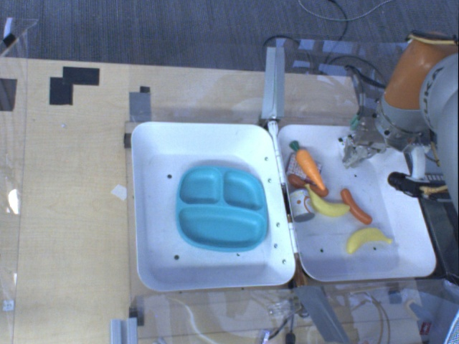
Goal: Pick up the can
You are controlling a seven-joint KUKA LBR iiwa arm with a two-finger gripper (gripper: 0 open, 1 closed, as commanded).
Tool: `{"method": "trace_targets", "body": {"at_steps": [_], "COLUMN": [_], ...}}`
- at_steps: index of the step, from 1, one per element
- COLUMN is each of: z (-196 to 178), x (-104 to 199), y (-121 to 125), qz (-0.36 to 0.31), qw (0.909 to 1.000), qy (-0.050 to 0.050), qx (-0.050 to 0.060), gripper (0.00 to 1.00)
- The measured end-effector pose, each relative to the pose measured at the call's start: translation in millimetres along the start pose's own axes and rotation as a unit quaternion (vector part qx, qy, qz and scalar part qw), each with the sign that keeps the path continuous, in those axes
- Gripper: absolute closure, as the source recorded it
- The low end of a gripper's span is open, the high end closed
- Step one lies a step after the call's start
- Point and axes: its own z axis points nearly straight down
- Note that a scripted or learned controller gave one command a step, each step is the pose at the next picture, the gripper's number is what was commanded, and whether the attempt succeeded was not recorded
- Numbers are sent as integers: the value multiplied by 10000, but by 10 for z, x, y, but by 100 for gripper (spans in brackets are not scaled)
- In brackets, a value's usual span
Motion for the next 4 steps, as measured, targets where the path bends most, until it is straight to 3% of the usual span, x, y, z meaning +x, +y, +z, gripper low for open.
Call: {"method": "trace_targets", "body": {"at_steps": [1,2,3,4], "z": [-360,-479,223,-624], "x": [-270,-257,-86,580], "y": [28,36,-23,32], "qz": [132,102,-258,576], "qw": [9996,9995,9996,9977], "qy": [-111,-122,-132,-100], "qx": [-243,-261,-67,-342], "gripper": [100,100,100,100]}}
